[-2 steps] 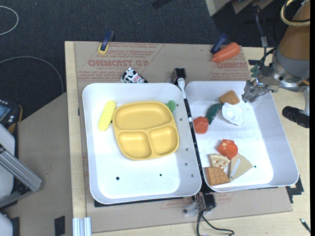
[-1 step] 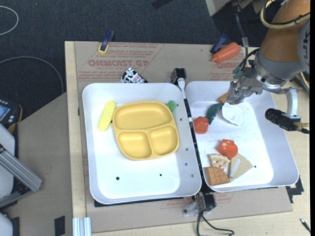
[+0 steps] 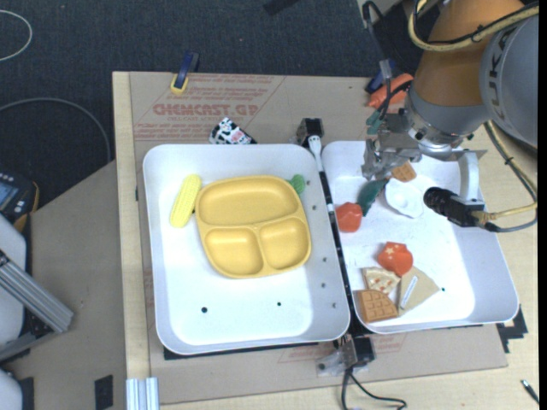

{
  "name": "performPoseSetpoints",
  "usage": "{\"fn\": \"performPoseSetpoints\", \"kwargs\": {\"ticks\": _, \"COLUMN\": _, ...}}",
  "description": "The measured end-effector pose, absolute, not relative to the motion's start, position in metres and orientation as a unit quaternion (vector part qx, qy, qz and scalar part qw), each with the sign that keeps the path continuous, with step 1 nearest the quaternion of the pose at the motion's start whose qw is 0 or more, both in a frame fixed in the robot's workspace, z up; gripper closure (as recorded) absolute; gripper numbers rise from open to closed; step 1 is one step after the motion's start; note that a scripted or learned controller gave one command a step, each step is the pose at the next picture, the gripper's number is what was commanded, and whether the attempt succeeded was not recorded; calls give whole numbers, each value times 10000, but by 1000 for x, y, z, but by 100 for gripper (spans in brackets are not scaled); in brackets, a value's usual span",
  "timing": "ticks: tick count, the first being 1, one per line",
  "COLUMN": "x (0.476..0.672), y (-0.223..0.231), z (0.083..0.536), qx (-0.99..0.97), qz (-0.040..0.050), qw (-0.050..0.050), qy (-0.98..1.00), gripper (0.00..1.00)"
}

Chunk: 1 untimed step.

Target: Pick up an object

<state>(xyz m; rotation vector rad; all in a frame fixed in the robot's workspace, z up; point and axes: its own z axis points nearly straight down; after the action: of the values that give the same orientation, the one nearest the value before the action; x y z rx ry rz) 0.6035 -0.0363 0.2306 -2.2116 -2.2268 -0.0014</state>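
The gripper (image 3: 382, 171) hangs over the upper left of the right bin (image 3: 489, 273); whether it is open cannot be told. A red tomato-like toy (image 3: 349, 217) lies just below it, a yellow tray (image 3: 252, 225) left.

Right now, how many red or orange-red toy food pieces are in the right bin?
2. One red piece lies by the right bin's left wall, below the gripper. The other red piece sits mid-bin, just above the crackers. The arm may hide others.
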Motion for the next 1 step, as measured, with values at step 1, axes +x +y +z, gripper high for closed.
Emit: {"fn": "performPoseSetpoints", "kwargs": {"ticks": 1, "x": 610, "y": 14, "z": 233, "qx": -7047, "qz": -13, "qw": 0, "qy": -7095, "gripper": 100}}
